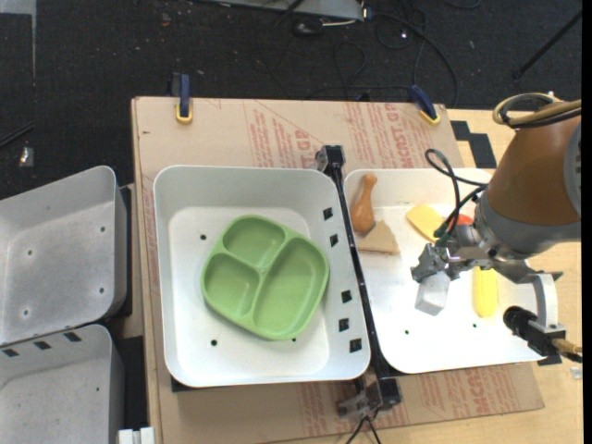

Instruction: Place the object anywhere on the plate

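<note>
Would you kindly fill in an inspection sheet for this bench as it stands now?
Surface: cardboard-topped bench bearing two white bins, left bin and right bin.
Job's things: green divided plate in the left bin, nothing on it; toy drumstick, tan wedge, yellow wedge and yellow corn-like piece in the right bin.
Clutter: nothing seen.
Grippers: gripper low over the right bin, among the toys.
Cables: black cables on the floor behind.
Surroundings: dark floor; white trays at left; clamps on the back edge.
</note>
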Available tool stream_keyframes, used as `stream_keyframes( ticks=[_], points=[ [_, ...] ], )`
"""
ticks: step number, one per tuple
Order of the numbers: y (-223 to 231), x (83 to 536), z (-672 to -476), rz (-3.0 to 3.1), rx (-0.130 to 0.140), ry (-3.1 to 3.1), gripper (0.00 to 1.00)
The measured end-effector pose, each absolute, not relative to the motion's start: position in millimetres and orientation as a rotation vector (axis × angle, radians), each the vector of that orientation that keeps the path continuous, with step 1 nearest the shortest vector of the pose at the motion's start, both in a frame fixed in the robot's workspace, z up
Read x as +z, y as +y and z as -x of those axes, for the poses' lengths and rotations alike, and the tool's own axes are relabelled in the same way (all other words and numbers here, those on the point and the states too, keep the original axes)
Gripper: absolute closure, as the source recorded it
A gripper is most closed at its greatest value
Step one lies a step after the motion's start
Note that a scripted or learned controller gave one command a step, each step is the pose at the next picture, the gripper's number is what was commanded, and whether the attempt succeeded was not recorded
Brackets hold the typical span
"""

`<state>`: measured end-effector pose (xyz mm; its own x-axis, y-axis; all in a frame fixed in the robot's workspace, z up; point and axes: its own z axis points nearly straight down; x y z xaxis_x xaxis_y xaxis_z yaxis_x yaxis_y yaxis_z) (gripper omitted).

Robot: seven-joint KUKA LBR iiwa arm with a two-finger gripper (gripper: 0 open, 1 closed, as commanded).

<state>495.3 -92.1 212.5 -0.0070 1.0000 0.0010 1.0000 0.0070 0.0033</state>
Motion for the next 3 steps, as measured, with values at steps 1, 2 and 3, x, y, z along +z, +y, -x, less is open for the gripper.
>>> stream_keyframes(
  ticks=[1,2,3],
  points=[
    [-40.0,227.4,-501.1,-2.212,0.004,2.229,1.0],
    [22.3,234.6,-508.4,-2.212,0.003,2.232,1.0],
    [76.6,222.2,-517.5,-2.212,0.001,2.231,1.0]
  ],
)
